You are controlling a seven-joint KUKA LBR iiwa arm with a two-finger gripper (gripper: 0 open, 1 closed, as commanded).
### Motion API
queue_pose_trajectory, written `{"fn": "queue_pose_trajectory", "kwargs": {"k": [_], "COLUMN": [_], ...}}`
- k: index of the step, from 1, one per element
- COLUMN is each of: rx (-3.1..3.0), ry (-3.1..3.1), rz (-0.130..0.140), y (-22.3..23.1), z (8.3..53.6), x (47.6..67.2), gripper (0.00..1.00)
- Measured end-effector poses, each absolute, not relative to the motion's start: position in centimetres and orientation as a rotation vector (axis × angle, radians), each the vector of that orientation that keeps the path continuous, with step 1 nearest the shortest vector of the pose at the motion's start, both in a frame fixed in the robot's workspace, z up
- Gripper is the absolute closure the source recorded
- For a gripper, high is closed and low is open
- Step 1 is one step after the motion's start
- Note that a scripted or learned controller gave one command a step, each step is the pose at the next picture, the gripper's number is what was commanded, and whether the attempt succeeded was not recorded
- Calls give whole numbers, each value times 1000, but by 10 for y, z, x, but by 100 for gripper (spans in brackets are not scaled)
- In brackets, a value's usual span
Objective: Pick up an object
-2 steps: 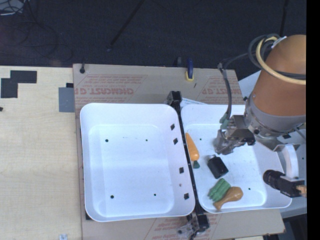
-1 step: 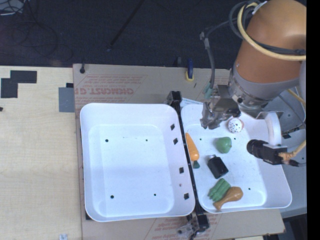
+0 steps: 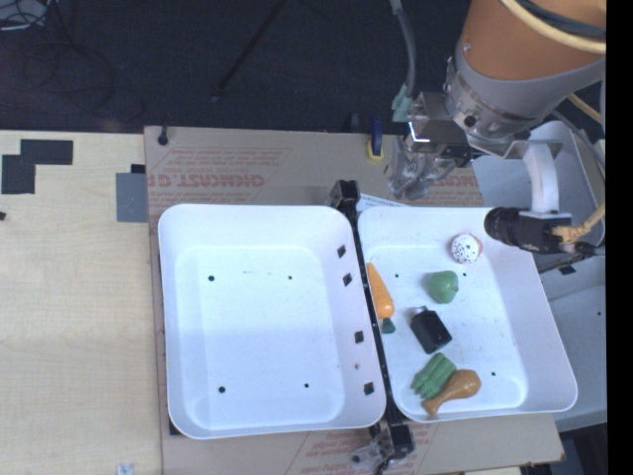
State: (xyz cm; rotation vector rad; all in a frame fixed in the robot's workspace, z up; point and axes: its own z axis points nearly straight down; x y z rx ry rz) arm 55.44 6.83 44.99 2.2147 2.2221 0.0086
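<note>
The right bin (image 3: 514, 310) holds an orange carrot (image 3: 380, 291) against its left wall, a green rounded piece (image 3: 443, 286), a white speckled ball (image 3: 465, 249), a black block (image 3: 430, 330), a green ridged vegetable (image 3: 432, 373) and a tan drumstick shape (image 3: 455, 389). My gripper (image 3: 413, 178) hangs high above the far edge of the right bin, behind the objects. Its fingertips blur against the cardboard, and nothing shows between them.
The left bin (image 3: 257, 315) sits beside the right one, with black clips (image 3: 348, 255) along the shared divider. A black cylinder on a white mount (image 3: 524, 228) juts in at the right bin's far right corner. Cardboard (image 3: 257, 171) lies under both bins.
</note>
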Motion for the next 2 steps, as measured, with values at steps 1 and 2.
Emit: {"fn": "queue_pose_trajectory", "kwargs": {"k": [1,2], "rx": [2231,2225], "ry": [2229,2218], "rz": [-24,-1], "y": [84,69], "z": [326,358], "x": [488,476], "gripper": [100,100]}}
